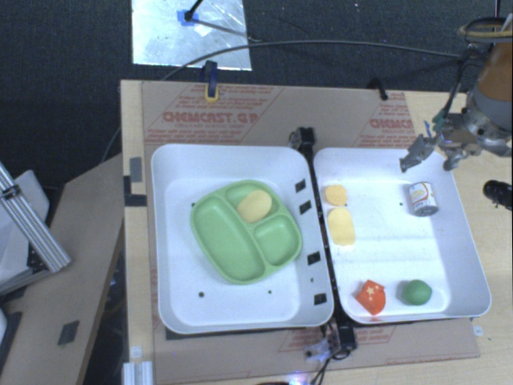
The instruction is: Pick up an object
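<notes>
Red block (pixel 370 295) and green ball (pixel 416 292) lie at the right bin's (pixel 465 247) near edge, far below the fingers (pixel 433 152). Closest to them is the small can (pixel 421 198), on its side just beneath. They stand apart, holding nothing. Best centre over the can, turn across its round body, then descend.

a blue clamp (pixel 210 79) grips the board's far edge, with a foil sheet (pixel 190 21) lying beyond it.
</notes>
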Controlling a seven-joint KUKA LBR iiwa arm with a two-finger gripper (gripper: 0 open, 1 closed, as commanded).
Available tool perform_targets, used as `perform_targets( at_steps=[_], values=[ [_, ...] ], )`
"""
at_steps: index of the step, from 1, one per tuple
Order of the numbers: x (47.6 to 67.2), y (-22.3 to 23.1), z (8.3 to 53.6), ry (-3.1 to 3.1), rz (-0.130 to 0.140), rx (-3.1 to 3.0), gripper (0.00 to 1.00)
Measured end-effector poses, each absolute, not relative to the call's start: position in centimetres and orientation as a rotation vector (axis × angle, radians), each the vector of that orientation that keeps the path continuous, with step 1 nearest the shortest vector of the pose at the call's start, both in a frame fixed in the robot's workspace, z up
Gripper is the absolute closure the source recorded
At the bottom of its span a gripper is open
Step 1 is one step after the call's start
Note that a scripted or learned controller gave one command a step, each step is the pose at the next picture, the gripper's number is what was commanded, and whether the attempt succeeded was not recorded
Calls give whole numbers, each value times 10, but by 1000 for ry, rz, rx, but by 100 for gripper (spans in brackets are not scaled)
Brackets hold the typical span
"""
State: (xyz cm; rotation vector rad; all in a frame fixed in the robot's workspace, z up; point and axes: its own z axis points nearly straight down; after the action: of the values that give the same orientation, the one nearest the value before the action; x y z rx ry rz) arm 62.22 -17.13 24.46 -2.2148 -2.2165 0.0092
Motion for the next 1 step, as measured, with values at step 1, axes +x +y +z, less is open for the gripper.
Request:
perform_targets(
  at_steps=[1],
  values=[
    [624, -171, 252, -2227, -2, -2219, 0]
  ],
)
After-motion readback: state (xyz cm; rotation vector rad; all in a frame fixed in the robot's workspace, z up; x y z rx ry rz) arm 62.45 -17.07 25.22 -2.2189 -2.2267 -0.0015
